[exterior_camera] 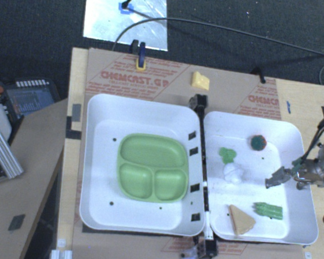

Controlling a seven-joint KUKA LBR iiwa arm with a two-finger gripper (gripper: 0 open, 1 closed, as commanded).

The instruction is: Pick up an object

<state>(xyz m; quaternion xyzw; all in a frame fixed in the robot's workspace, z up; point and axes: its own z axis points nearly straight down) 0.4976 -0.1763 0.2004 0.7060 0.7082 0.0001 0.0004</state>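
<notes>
- overhead, two shallow white bins sit side by side on the table [68,162]: the left bin [99,148] and the right bin [288,140], touching along a dark middle seam.
- the left bin carries a light green divided tray [150,167] with three compartments, lying flat near the bin's middle.
- the right bin carries five small things, all apart from the arm:
- a dark green and red round object [258,143] near the far wall;
- a small green leafy piece [227,155] toward the bin's left side;
- a white lump [233,173] just beside and below that leafy piece;
- a green ridged block [268,211] near the right front;
- a tan wedge [240,220] at the front, left of the green block.
- the gripper [275,181] reaches in over the right bin's right edge, its dark tip lying between the round object and the green block, near neither closely.
- whether the fingers are apart or together i cannot tell; the tip is too dark and small, and nothing is seen between them.
- behind the bins, on a cardboard sheet printed in red, lies a small yellow block [200,80], and a yellow-and-blue clamp [141,55] grips the sheet's far edge.
- at the left, a dark device with a screen [28,100] rests on a side surface.
</notes>
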